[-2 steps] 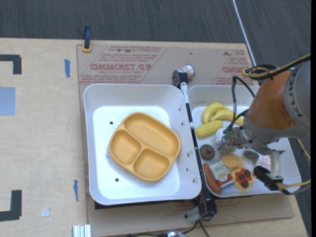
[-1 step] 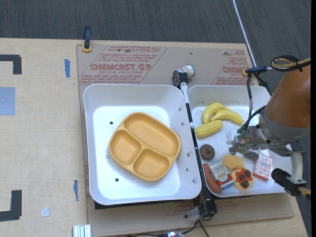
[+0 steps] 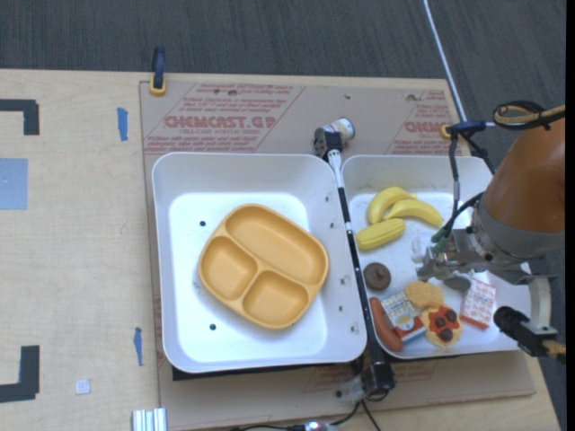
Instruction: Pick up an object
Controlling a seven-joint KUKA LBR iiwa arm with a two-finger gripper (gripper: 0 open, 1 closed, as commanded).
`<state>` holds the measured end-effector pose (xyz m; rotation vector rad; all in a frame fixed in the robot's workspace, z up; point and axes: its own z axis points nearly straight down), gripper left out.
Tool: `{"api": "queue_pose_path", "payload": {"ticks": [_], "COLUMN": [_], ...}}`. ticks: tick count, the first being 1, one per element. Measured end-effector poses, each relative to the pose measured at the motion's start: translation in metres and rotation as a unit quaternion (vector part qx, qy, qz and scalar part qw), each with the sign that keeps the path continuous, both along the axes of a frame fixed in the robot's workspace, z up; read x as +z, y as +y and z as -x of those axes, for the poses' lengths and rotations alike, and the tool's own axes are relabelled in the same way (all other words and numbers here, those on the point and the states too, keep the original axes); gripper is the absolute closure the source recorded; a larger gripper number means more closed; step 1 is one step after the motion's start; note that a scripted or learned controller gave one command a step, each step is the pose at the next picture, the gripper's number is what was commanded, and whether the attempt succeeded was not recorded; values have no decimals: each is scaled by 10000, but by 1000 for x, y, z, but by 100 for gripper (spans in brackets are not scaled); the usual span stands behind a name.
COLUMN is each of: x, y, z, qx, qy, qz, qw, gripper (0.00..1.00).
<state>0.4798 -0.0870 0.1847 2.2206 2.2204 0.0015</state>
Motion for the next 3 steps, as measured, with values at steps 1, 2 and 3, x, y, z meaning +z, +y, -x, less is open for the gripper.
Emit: {"api": "queue_pose_path", "payload": {"ticks": [1,2,3], "x": [-79,-90,-90], "y": [-11,-8,-8], "z": [-2,-4,-5], "qx": [0,-18,-18], "qy": [-32,-68,-78], "qz": [4,13,20], "qw": [10000,10000,10000], "gripper": [0,0,0]}}
